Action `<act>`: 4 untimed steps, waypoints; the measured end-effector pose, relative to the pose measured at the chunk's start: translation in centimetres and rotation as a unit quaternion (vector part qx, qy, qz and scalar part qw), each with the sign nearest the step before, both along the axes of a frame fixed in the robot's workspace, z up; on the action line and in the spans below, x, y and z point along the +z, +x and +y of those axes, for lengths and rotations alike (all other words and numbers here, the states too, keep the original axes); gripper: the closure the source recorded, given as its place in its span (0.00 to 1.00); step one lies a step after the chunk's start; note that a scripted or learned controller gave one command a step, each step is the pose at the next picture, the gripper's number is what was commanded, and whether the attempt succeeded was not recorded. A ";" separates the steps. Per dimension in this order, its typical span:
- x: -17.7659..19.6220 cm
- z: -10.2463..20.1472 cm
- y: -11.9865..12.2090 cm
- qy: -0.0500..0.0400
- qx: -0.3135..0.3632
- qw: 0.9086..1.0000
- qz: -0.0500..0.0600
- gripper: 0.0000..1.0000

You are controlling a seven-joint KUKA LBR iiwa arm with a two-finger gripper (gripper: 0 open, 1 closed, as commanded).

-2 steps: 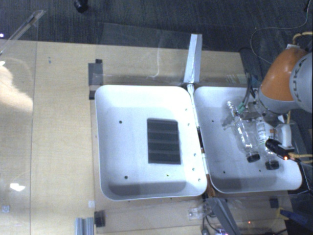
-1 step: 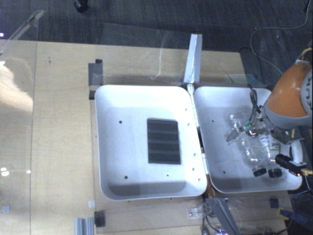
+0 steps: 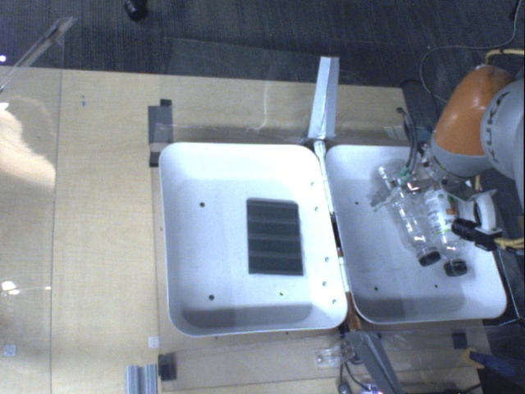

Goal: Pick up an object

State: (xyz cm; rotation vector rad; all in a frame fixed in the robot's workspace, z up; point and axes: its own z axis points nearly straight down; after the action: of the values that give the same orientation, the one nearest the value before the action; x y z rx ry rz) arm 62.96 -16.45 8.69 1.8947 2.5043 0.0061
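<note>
Two white bins are sitting side by side on a light wooden bench point(image 3: 90, 245). The left bin point(image 3: 189, 220) is holding a dark ridged pad point(image 3: 275, 236), and the pad is lying flat near the middle of that bin. The right bin point(image 3: 361, 212) is holding a clear plastic bottle point(image 3: 422, 220). The bottle is lying on its side on the bin floor, toward the right side of that bin, with its dark cap pointing to the front edge. A small dark cap-like piece point(image 3: 455, 267) is lying just beside the bottle's dark end. The grey arm point(image 3: 500, 130) with its orange band point(image 3: 463, 117) is reaching in from the right and is hanging over the back right part of the right bin. The gripper point(image 3: 426, 189) is sitting right over the bottle, and its see-through parts are mixing with the clear bottle, so it is too hard to tell how wide it is standing or whether it has hold of anything. A thin metal post point(image 3: 324, 97) is standing between the two bins at the back. Some cables point(image 3: 447, 60) are looping on the dark floor behind the arm.
</note>
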 end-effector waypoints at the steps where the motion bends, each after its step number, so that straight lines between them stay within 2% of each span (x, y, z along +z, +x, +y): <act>1: 0.1 -2.1 -4.4 0.006 0.129 0.992 -0.002 0.00; 2: 0.0 -0.5 0.7 0.001 0.129 0.992 0.003 0.00; 3: 1.7 -1.0 -4.2 -0.001 0.297 0.955 -0.003 0.00; 4: 0.2 -1.8 -2.6 -0.002 0.311 0.950 -0.004 0.00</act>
State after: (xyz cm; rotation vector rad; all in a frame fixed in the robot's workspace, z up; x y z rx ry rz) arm 60.35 -18.21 8.92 1.0189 2.9627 0.0093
